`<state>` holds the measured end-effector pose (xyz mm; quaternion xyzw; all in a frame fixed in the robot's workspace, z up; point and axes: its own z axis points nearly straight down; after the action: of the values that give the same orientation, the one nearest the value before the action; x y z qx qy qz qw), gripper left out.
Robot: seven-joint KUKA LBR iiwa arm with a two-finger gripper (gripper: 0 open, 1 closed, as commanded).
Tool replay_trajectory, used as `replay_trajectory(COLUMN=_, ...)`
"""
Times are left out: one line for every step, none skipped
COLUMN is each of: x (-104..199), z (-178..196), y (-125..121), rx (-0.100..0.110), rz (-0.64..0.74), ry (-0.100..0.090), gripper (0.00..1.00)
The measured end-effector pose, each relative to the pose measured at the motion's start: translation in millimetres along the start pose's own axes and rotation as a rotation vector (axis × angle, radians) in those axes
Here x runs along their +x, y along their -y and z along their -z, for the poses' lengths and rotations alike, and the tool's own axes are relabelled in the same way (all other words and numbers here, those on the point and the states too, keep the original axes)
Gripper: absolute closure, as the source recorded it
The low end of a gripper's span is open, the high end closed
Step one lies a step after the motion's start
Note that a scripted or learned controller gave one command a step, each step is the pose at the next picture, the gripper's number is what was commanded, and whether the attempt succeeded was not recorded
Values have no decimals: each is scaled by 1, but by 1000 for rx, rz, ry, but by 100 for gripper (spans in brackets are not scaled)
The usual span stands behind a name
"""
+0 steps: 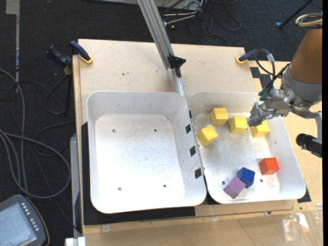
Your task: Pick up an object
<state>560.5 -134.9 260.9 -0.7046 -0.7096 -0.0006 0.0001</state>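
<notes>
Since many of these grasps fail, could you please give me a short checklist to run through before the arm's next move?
1. Gripper over the right white bin: ok.
2. Gripper close to a target, the rightmost yellow cube: ok.
3. Cube seen between the fingers: cannot tell.
4. Neighbouring yellow cube apart from the target: not ok, they sit almost touching.
5. Red cube, blue cube and purple cube away from the gripper: ok.

Arm (307, 60) reaching from right, gripper (255, 118) lowered, tilted left.
</notes>
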Motion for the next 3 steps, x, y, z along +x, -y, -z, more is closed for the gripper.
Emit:
replay_trajectory(x=47, z=-13, y=6, rx=1, rz=0, ry=0, gripper=100)
replay_trajectory(x=109, z=-9, y=14, rx=0, rz=1, ry=-1, gripper=100)
replay_trajectory(x=155, z=-16, y=28, rx=2, rz=1, ry=0, gripper=100)
